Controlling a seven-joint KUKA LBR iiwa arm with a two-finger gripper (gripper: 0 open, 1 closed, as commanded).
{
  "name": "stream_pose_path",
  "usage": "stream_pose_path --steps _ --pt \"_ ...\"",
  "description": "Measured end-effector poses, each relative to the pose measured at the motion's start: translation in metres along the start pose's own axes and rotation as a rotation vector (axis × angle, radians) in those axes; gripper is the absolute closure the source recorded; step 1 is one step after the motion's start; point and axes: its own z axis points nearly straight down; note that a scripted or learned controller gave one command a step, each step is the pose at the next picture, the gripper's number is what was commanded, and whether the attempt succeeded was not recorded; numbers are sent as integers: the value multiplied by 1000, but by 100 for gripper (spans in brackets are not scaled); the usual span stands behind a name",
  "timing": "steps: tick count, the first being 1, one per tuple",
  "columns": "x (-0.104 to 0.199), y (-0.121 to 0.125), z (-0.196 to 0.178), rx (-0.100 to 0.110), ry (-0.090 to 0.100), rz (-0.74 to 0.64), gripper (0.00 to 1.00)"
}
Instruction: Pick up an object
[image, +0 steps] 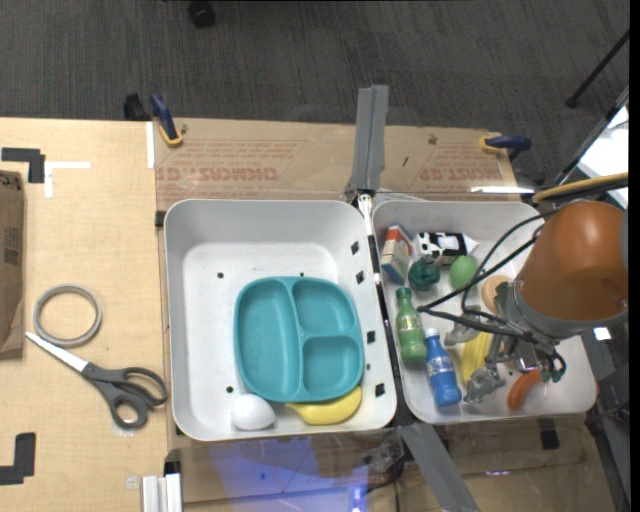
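My gripper (488, 382) reaches down into the right bin (560, 405) near its front edge, under the arm's orange band (578, 262). It sits between a blue bottle (440, 375) on its left and an orange carrot-like piece (520, 388) on its right. A yellow object (473, 352) lies just behind it. Further left stands a green bottle (409, 326). At the back are a green ball (462, 270), a dark green item (425, 274) and a black-and-white item (440, 243). The arm hides the bin's right part.
The left bin (200, 300) holds a teal divided plate (300, 338), a white egg (252, 411) and a yellow banana (330, 408). Scissors (105, 380) and a tape ring (67, 313) lie on the bench to the left. Cables (480, 318) hang by the wrist.
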Motion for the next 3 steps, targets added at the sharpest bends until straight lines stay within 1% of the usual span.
stream_pose_path --steps 1,2,3 --pt "-1 26 1 0 2 -58 0" --pt "-75 7 -23 0 -2 94 0" --pt "-29 30 1 -1 2 82 0"
